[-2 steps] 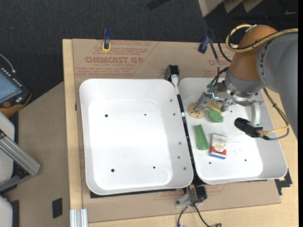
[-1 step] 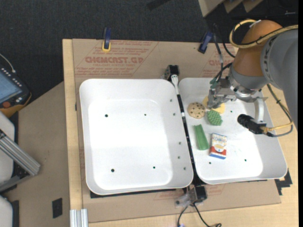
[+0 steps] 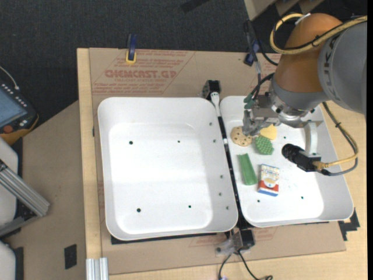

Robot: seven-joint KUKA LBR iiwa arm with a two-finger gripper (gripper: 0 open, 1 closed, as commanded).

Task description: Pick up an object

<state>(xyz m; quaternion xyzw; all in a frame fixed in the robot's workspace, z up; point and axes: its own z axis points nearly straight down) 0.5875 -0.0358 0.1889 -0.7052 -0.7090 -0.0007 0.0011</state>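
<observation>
While the gripper (image 3: 249, 130) hangs low in the right bin (image 3: 303, 212), jaw state unclear, its tip meets a round tan cookie (image 3: 238, 136) beside a green block (image 3: 247, 168).

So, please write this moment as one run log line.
gripper: over right bin, at round cookie | green block, small carton: untouched | hold: none seen

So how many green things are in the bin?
2. A long green block lies near the right bin's left wall, and a bumpy green piece sits just above it, under the arm. More could be hidden beneath the arm.
</observation>
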